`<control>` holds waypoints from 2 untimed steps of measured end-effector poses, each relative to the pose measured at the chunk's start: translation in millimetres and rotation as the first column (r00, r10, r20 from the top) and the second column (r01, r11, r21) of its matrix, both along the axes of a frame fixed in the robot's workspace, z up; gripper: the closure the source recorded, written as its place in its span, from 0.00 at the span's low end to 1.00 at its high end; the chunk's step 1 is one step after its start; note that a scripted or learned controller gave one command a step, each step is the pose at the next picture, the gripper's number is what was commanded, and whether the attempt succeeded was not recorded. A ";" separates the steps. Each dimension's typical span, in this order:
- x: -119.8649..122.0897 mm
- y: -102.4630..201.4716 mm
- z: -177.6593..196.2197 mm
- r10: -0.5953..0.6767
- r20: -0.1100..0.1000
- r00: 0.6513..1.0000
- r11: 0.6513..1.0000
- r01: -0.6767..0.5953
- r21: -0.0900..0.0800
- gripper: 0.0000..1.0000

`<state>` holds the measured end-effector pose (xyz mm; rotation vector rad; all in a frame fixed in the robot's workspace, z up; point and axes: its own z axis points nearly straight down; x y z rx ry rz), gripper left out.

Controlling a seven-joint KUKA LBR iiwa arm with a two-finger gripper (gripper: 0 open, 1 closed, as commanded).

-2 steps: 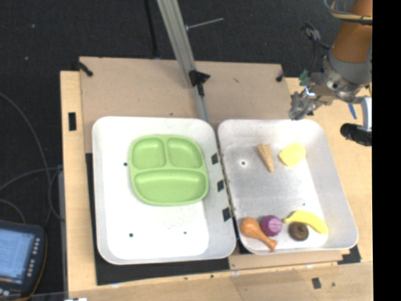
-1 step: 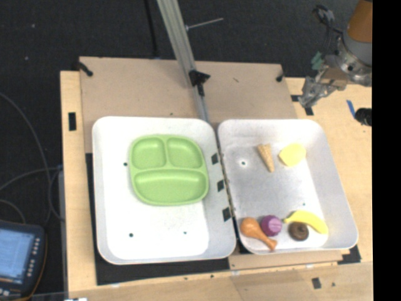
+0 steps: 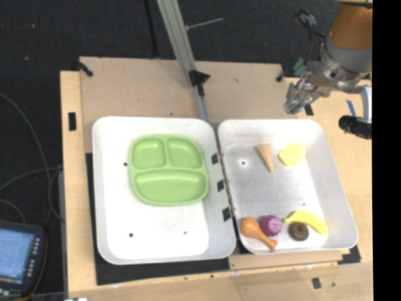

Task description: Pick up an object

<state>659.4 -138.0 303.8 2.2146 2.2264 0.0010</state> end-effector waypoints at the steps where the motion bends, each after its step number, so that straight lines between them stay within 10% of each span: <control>1: -15.2 52.2 -16.9 0.001 -0.003 1.000 1.000 -0.001 0.001 1.00; 2: -46.2 100.3 -28.8 0.000 -0.003 1.000 1.000 0.000 0.001 1.00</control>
